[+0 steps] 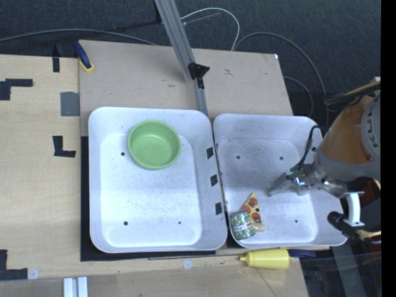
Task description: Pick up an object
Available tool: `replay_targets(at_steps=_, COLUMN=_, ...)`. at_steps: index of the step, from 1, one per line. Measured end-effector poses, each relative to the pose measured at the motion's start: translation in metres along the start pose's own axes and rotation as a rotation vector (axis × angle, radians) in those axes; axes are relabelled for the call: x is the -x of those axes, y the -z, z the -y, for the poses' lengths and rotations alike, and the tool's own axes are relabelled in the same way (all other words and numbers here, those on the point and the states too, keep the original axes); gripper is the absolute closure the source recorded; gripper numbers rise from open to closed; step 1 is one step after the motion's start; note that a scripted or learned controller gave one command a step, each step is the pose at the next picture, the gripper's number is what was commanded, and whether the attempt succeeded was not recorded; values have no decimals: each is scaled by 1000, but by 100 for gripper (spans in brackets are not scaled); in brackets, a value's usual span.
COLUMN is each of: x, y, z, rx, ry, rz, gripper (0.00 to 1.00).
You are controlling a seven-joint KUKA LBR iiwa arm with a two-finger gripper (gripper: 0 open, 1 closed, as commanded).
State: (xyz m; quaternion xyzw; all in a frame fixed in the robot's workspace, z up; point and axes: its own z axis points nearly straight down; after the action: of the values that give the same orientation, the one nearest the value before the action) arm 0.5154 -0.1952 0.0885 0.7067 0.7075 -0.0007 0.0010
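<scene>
In the right bin [291, 129], near its front left corner, lie a toy pizza slice [251, 204] and a small green and red can [241, 225], close together. My gripper [276, 187] hangs over bare bin floor a little up and to the right of the pizza slice, pointing left, apart from both objects. The grey arm with its orange band [346, 144] reaches in from the right. A green bowl [154, 144] sits upright in the back part of the left bin [105, 228].
A yellow bottle [267, 259] lies on the bench just outside the front rim of the right bin. A grey pole [179, 36] slants down to the bins' back edge. Cables loop behind the right bin.
</scene>
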Motion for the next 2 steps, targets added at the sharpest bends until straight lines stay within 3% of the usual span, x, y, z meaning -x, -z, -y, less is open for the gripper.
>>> replay_targets(at_steps=1, x=-1, y=12, z=0, rx=0, ry=1, rz=-3, gripper=100)
replay_targets(at_steps=2, x=-8, y=63, z=7, rx=2, ry=1, rz=-2, gripper=100)
